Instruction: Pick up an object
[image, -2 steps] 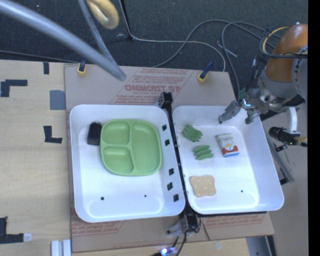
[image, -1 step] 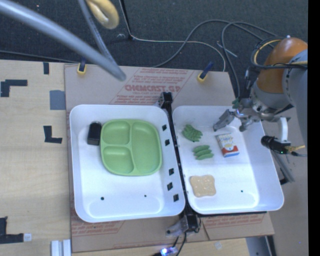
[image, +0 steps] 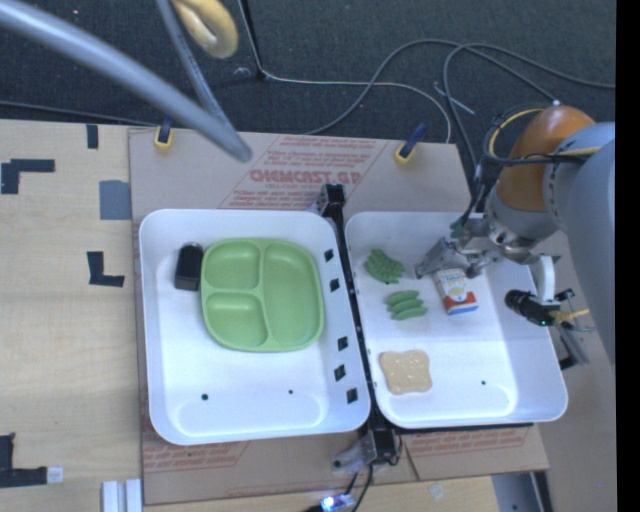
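Tool sits right over the carton; its grip state can't be told. Carton looks light, stiff: take its flat sides.

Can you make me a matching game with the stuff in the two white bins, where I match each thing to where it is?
Things:
1. green divided plate
2. small black block
3. toast slice
4. little carton

Places:
A. left bin, against the plate's left edge
B. right bin, just below the gripper
C. middle of the left bin
D. right bin, near its front edge

Pairs: 1-C, 2-A, 3-D, 4-B
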